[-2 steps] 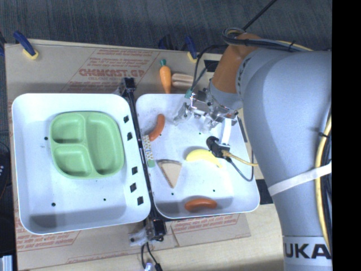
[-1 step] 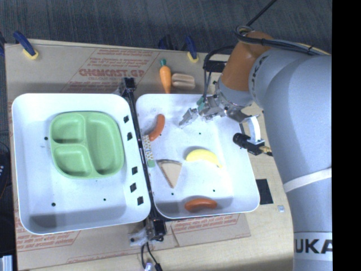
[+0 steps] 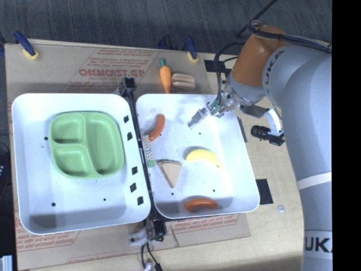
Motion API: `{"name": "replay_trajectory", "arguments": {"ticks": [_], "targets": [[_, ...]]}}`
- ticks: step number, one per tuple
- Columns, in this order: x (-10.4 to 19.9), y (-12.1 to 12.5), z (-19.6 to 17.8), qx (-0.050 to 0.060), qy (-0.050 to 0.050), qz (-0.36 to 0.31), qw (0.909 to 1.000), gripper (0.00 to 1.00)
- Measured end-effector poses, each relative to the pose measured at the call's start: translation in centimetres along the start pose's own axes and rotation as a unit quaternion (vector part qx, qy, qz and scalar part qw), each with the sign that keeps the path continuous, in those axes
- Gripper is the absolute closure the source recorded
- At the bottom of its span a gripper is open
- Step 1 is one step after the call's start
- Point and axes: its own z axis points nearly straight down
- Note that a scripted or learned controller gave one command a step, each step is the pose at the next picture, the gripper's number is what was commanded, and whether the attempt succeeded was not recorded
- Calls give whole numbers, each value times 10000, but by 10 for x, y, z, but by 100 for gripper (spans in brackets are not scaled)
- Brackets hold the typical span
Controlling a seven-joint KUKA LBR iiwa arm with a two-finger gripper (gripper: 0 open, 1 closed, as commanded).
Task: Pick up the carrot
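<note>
A: Carrot (image 3: pixel 164 77) is lying on the surface just beyond the right bin (image 3: pixel 240 168), beside a bread roll (image 3: pixel 183 82).

B: Jaws (image 3: pixel 198 118) are hovering over that bin, state unclear; approach is pending, calling for a reach past the rim.

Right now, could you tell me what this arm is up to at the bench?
The arm is meant to pick up the carrot, which lies outside the bins on the cardboard beyond the right bin, beside a small bread roll. The gripper hovers over that bin's far right area with nothing between its fingers. In that bin lie two sausages, a banana and a sandwich wedge; the left bin holds a green divided plate.
</note>
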Motion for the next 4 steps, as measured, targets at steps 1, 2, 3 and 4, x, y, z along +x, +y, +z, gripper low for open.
{"name": "replay_trajectory", "arguments": {"ticks": [1, 2, 3, 4], "targets": [[0, 1, -11, 1, -7, -16, 10000, 100], [16, -33, -127, -1, -4, -460, 9989, 100], [93, 4, -139, 14, 12, 333, 9994, 100], [169, 23, -76, 19, 14, 854, 9963, 100]]}}
